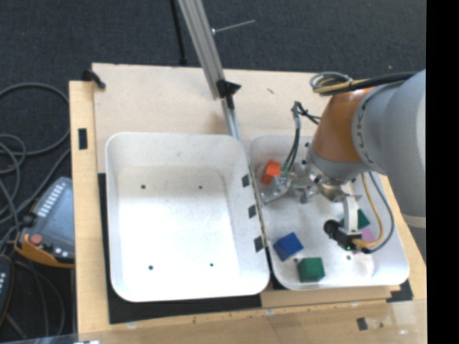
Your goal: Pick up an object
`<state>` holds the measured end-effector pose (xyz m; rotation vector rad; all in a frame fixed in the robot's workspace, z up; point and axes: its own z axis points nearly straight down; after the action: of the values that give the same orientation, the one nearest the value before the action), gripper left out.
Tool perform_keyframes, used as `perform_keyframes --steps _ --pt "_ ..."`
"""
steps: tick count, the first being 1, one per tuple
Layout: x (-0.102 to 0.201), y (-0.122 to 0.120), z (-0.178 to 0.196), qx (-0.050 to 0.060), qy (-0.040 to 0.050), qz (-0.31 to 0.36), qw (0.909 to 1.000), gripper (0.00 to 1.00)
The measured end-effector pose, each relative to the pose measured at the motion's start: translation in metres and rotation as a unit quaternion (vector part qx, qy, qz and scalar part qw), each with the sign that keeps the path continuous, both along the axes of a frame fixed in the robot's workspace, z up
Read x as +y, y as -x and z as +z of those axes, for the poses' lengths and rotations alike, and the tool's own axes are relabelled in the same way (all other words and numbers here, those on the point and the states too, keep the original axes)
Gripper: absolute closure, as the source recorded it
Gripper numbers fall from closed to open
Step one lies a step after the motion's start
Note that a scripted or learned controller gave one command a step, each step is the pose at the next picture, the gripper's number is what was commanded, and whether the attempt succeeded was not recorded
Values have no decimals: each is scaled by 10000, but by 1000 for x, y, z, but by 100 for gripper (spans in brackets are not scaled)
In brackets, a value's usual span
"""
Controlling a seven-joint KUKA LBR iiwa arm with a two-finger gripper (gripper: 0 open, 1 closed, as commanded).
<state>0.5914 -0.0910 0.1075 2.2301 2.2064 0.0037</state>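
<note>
orange block [272,170] sits in the right bin [391,260], upper left part, close to the wall shared with the left bin [179,217]. my gripper [276,185] is low over it, metal tips just below and beside the block, maybe touching; from this slant i cannot tell whether the tips are spread or closed, and i see nothing clearly between them, so i won't log a grasp.

other candidates in the same bin: blue block [288,246] nearer the front, green block [310,268] just beside it toward the front edge, and a pinkish piece [367,233] partly hidden behind the wrist cabling. all resting on the bin floor.

arm [373,131] reaches in from the right, orange band over the bin's back half.

progress, my read: approach done, tool down at the orange block. grip and lift not yet done, nothing off the floor.
</note>
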Motion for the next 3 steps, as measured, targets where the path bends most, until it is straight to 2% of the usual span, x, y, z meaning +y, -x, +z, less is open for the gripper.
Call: perform_keyframes --steps 2,3 --pt "3 -64 -10 6 2 65 10000 0" --pt "2 -63 1 18 13 90 10000 100"
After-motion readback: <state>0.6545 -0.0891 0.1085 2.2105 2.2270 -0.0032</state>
